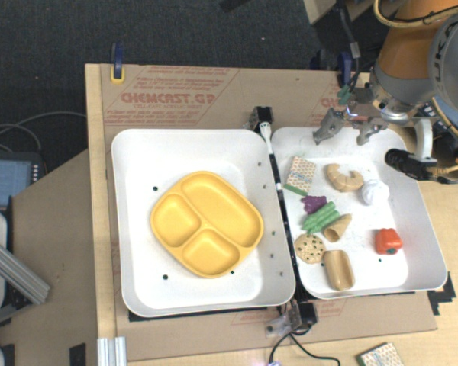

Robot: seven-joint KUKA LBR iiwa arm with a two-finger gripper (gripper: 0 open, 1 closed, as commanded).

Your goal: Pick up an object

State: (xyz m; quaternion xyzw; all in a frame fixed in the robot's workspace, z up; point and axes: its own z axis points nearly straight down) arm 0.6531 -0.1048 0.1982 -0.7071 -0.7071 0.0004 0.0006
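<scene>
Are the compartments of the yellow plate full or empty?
Empty. All three compartments of the yellow plate show bare yellow surface; the toy foods lie in the other bin.

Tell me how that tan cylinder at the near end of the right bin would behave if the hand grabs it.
The cylinder looks smooth and rounded, so it may roll if nudged sideways. It seems like rigid toy food, probably light. The cookie lies close beside it, so a push could shift both.

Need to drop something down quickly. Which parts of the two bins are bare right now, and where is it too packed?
Left bin: bare floor rings the yellow divided plate, widest along the far edge. Right bin: bare at the near right corner beyond the red toy, and a strip at the far edge under the tool. Crowded: its left half, from the cracker to the cookie.
</scene>
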